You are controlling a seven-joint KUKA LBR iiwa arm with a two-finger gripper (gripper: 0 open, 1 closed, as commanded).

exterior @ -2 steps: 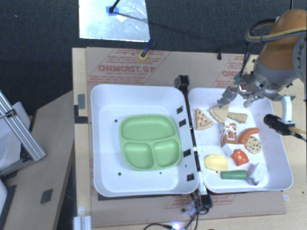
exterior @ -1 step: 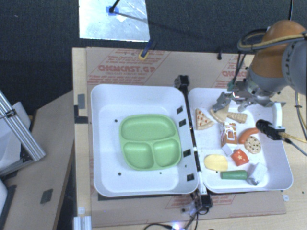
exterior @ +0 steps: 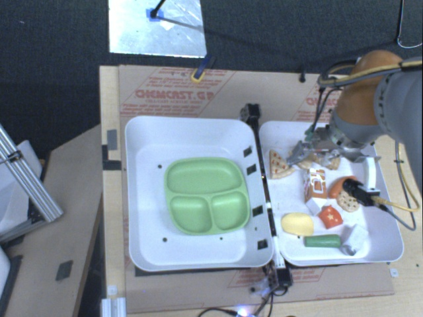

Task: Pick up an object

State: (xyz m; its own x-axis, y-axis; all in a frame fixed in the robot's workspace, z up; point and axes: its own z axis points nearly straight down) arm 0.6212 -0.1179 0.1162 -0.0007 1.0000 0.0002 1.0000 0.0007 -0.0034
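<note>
Our gripper (exterior: pixel 305 149) hangs low over the right bin (exterior: pixel 390 243), just beside the pizza slice (exterior: pixel 280 164); whether it grips anything we cannot tell. We judge this the reaching step, nothing lifted yet. Next we must settle squarely over one item, such as that slice, before closing.

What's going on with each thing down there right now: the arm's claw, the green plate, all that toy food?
Gripper: low in the right bin, over its far part.
Pizza slice: flat, just beside the gripper.
Green tray: flat in the left bin, nothing in its compartments.
Yellow piece: lying loose.
Green vegetable: lying on its side.
Red piece: lying loose.
</note>
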